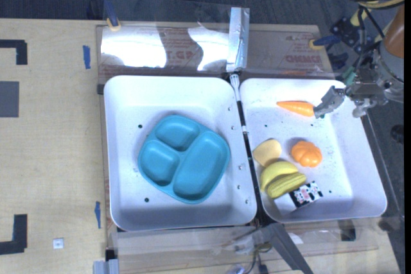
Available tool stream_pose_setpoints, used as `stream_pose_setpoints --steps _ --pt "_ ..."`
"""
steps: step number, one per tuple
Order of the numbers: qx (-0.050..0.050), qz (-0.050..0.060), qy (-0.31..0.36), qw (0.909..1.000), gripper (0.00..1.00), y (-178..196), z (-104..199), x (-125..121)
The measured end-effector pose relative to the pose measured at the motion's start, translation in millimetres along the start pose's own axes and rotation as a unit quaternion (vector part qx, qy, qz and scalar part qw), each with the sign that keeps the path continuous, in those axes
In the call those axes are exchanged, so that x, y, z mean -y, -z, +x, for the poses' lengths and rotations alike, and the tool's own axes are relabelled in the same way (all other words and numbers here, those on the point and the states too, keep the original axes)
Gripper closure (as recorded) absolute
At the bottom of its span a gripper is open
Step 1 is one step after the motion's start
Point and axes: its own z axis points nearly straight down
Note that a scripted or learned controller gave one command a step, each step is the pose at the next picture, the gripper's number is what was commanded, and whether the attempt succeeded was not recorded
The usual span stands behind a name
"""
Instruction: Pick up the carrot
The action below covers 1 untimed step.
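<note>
Arm is reaching in from the right edge, wrist sitting over the far right corner of the right bin [359, 202], with yellow and black cabling looping above it at the far right. End effector [326, 106] is angling down and left toward the bin floor, its grey tip sitting just beside the right end of the carrot [295, 108], possibly touching it; can't tell if it's released or clenched from this angle, and nothing is showing as gripped. Carrot is lying flat on the floor of the right bin, in its far half, long axis running roughly left-right, pointed end facing left, well apart from the other items. Nearer in the same bin: a pale yellow piece [267, 151] beside the left wall, a small orange fruit-like item [306, 153] just right of it, a yellow banana [280, 178] right below those two, and a small black and white object [306, 194] touching the banana's near right side. Left bin [122, 106] is holding a blue divided plate [185, 158], three compartments, sitting about centre. Both bins are sitting side by side on the worktop [45, 138], with a clear plastic panel [173, 42] standing along the far side of the left bin.
</note>
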Motion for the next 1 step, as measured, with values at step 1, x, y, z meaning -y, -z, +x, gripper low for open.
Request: stream_pose_setpoints --steps 1 --pt "0.001 -0.001 0.045 0.9990 0.00 -56.3 -27.8 -64.6"
